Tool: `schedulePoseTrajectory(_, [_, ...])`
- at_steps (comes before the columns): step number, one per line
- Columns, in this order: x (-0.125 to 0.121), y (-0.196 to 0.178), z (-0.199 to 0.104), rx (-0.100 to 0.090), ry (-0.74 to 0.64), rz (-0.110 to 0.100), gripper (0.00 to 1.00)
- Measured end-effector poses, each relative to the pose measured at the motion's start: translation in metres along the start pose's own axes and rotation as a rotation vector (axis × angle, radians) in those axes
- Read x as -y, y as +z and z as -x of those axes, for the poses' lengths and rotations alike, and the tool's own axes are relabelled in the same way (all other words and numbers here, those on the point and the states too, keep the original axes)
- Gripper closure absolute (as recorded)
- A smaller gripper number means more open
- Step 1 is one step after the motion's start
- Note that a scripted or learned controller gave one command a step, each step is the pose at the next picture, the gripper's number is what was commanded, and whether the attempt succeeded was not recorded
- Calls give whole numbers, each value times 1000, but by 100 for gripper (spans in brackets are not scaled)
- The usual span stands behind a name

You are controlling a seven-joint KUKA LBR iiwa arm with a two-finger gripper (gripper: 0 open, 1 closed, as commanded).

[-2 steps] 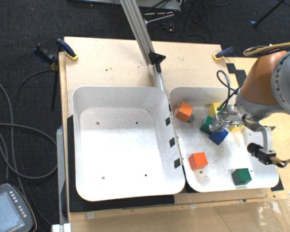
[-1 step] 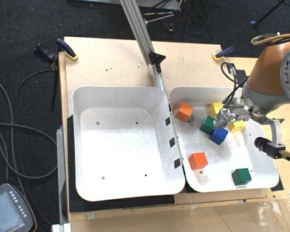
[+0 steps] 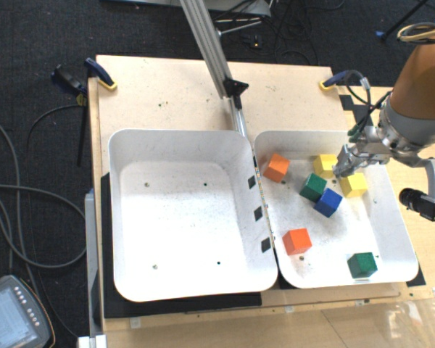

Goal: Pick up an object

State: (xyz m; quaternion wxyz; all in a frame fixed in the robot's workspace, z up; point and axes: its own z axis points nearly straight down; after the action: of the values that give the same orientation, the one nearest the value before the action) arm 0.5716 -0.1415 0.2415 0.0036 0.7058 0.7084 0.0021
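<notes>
fingers (image 3: 343,169): low in the right bin, tips down among a cluster of blocks, between two yellow ones; from this slanted view I cannot tell whether they are parted or closed, and no block shows plainly between them.
nearest blocks: a yellow block (image 3: 323,165) just left of the tips and a second yellow block (image 3: 354,185) just right and below them; either could be the target, and I cannot say which.
progress: judged from how things lie, the arm is at the reach-and-grasp stage. Every block looks to be resting on the bin floor, so nothing reads as lifted. What is left: closing on one block and raising it clear.
rest of the cluster: a green block (image 3: 313,187) and a blue block (image 3: 328,201) sit close together just below the tips, the blue one touching or nearly touching the green.
right bin (image 3: 395,227): white and shallow; besides the cluster it holds an orange block (image 3: 277,167) near its upper left, a second orange block (image 3: 298,241) lower down towards the middle, and a dark green block (image 3: 362,264) near the front right corner, well apart from the others.
left bin (image 3: 123,194): white, shallow, its floor showing a few dark specks.
table (image 3: 167,93): pale board carrying both bins side by side, their inner rims touching.
</notes>
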Motion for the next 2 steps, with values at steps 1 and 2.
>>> schedulePoseTrajectory(1, [-1, -10, 0, -1, 1, -5, 100])
schedulePoseTrajectory(2, [-19, 2, -51, -3, -4, -8, 100])
